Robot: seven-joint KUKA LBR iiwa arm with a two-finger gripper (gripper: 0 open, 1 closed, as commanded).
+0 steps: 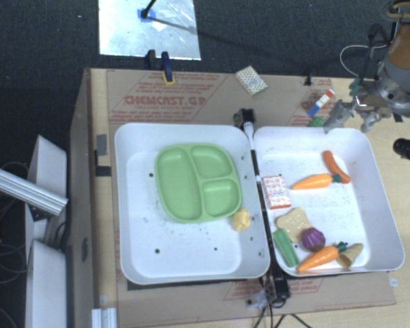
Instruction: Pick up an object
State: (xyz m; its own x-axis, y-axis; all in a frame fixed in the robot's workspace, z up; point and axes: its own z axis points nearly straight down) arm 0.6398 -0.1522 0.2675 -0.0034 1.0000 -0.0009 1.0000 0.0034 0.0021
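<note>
My gripper [352,117] hangs above the far right corner of the right bin [380,183], and my two fingers [336,116] are spread apart with nothing between them. Everything I could lift lies below me in that bin. Nearest is a small red-orange sausage [331,163], lying at a slant close to the far wall. Just beside it, almost touching, is a carrot [319,181], smooth orange with a green stub at its right end. Toward the divider sits a flat card [275,191], white with red print (too small to read). Nearer the front wall the pieces crowd together: a pale tan bread slice [292,221], a green pod [284,246], a purple round piece [313,238], a second carrot [319,257] and a beige bit [352,252] at its leafy end.

The left bin [137,183] holds a green divided plate [197,182], with a yellow lump [240,220] touching its near right corner.
</note>
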